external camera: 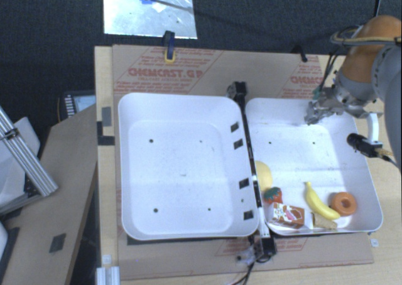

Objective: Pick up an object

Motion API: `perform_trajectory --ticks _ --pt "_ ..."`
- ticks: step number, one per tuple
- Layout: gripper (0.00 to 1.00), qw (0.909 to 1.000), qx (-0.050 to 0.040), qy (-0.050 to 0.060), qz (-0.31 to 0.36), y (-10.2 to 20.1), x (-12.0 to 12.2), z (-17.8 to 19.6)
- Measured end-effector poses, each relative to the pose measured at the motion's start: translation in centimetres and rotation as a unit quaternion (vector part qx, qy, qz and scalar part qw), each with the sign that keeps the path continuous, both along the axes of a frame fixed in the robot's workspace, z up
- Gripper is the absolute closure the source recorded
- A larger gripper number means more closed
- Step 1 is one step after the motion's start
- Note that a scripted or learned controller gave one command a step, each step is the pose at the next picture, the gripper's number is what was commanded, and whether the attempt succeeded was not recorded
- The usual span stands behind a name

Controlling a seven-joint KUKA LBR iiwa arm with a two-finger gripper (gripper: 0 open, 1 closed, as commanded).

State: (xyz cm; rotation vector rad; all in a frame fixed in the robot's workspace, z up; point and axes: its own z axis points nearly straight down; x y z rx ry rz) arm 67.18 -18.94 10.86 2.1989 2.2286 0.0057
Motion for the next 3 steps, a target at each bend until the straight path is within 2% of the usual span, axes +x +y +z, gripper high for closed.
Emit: perform_trajectory --ticks 3 --pt "1.00 1.0000 -0.0026 -0.005 0.006 0.0 0.3 3.4"
